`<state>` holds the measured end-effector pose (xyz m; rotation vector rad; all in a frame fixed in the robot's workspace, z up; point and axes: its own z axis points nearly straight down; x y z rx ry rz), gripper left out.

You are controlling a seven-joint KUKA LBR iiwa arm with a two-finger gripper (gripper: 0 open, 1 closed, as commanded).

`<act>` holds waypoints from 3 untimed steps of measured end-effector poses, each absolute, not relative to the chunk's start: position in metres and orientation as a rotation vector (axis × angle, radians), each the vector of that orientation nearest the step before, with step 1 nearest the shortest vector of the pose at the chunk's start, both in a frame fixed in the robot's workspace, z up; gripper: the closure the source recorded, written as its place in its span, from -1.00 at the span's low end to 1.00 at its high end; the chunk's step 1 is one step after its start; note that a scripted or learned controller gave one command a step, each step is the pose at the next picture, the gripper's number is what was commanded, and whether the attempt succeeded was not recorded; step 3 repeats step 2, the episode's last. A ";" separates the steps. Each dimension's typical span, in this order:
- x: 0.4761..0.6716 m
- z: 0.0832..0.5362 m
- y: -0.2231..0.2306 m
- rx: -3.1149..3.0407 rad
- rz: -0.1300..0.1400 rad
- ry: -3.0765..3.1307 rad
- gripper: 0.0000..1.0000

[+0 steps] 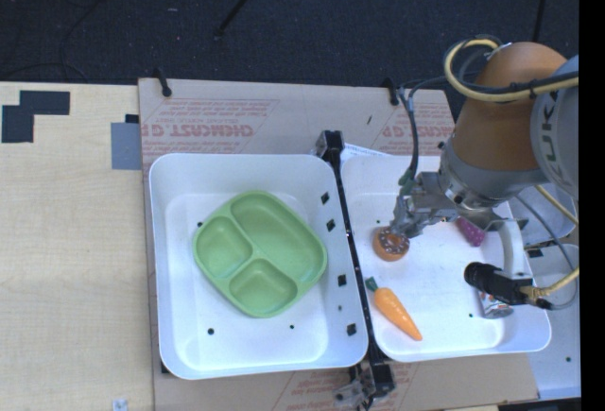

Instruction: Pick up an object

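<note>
Even overhead light; bins [189, 211] bright white, floor [284, 3] beyond dim. Soft shadows under the arm [510, 116]. Image slightly soft, grainy.

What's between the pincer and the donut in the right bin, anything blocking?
Nothing visible. The pincer hangs right above the donut in the right bin. The carrot lies apart toward the bin's front, and the purple piece sits off to the side.

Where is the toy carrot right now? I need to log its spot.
The carrot lies in the right bin, near its front-left corner beside the divider, just below the small round donut-like toy.
</note>
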<state>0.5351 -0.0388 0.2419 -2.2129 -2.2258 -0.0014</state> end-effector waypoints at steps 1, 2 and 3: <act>0.537 0.227 0.014 -2.214 0.005 -2.222 1.00; 0.555 0.231 0.068 -2.214 0.001 -2.225 1.00; 0.555 0.231 0.068 -2.214 0.001 -2.225 1.00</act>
